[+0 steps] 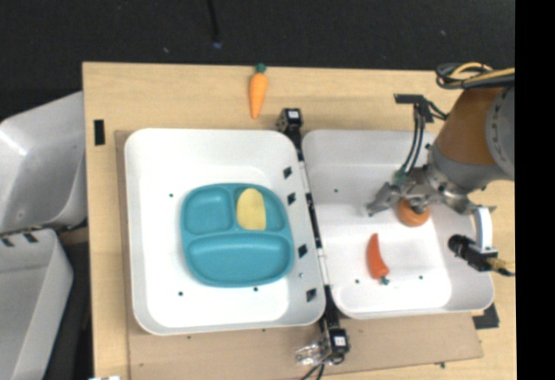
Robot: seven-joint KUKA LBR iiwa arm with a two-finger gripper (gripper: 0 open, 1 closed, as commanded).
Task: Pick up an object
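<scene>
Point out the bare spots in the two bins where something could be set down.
Left bin: a bare white margin rings the blue tray, widest along its left wall. Right bin: free floor at upper left, near the divider. Crowded at the right, around the claw, orange ball and red pepper.

Left bin (139, 196) holds a blue divided tray (217, 252) with a yellow item (251, 209) in its upper right compartment. Right bin (347, 161) holds a red chili pepper (376, 257) and a small orange object (413, 212), directly under the gripper (408, 196). A toy carrot (257, 91) lies on the bench (173, 96) above the left bin.
</scene>
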